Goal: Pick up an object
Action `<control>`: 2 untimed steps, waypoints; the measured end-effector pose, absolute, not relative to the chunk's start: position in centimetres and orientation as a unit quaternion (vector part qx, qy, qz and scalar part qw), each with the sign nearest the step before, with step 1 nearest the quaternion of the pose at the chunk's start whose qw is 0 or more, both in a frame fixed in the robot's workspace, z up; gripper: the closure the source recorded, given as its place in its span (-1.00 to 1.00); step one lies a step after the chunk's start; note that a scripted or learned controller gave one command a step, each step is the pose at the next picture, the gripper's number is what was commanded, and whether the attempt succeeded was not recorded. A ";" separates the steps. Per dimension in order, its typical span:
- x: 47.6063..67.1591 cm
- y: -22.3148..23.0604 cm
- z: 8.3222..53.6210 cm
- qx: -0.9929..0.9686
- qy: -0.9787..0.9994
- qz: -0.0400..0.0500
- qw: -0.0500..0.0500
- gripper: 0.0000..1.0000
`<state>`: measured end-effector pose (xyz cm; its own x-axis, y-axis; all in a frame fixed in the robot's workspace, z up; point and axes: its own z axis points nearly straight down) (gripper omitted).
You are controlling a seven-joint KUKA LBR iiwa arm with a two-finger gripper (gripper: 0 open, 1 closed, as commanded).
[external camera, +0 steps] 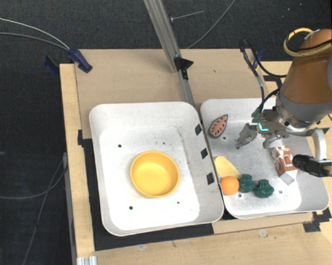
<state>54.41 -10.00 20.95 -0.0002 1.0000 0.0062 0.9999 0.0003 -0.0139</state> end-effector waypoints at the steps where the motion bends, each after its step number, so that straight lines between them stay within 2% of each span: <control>1: 54.5 -10.0 21.2 -0.707 -0.707 0.001 0.005 -1.00; 2: 54.8 -10.2 16.7 -0.707 -0.707 0.004 0.009 -1.00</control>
